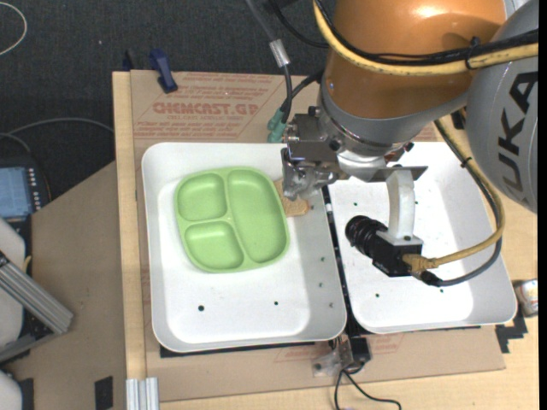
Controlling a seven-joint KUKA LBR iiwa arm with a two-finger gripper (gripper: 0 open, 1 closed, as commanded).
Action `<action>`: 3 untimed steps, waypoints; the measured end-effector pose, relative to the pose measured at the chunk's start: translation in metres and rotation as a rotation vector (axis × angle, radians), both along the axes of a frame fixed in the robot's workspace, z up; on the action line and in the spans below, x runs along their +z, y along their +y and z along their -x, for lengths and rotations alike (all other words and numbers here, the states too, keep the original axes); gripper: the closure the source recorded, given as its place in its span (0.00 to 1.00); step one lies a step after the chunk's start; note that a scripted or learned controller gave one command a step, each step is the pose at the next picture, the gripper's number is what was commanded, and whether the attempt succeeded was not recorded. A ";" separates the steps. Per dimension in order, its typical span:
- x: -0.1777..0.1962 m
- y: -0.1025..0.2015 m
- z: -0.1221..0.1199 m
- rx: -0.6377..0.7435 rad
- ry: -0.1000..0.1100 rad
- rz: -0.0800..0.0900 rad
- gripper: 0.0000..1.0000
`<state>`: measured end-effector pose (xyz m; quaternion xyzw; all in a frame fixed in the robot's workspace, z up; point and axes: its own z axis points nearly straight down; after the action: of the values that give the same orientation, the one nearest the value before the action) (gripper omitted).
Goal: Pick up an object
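A light green plate point(231, 219) with three compartments lies in the left bin point(171, 297), toward its back. A small tan object point(296, 206) sits at the left bin's right edge, just right of the plate. My gripper point(299, 186) hangs directly over that tan object, its tip right at the object's top. The bulky orange and grey wrist above hides most of the gripper body, and I cannot tell whether the tan object is held.
The right bin point(453, 306) lies under the arm; a black fitting point(376, 244) with a yellow cable, mounted on the wrist, hangs over it. Brown cardboard point(205, 101) backs both bins. A blue clip point(162, 71) stands at the far left corner.
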<state>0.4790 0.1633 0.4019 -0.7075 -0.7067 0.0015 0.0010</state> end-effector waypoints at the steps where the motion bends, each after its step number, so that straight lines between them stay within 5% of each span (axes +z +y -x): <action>1: 0.015 -0.032 -0.001 -0.002 -0.008 -0.001 1.00; 2: 0.041 0.004 -0.017 0.005 -0.009 -0.003 1.00; 3: 0.047 0.065 0.001 0.010 -0.006 -0.004 1.00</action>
<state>0.4779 0.2286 0.4484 -0.7040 -0.7102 -0.0020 0.0001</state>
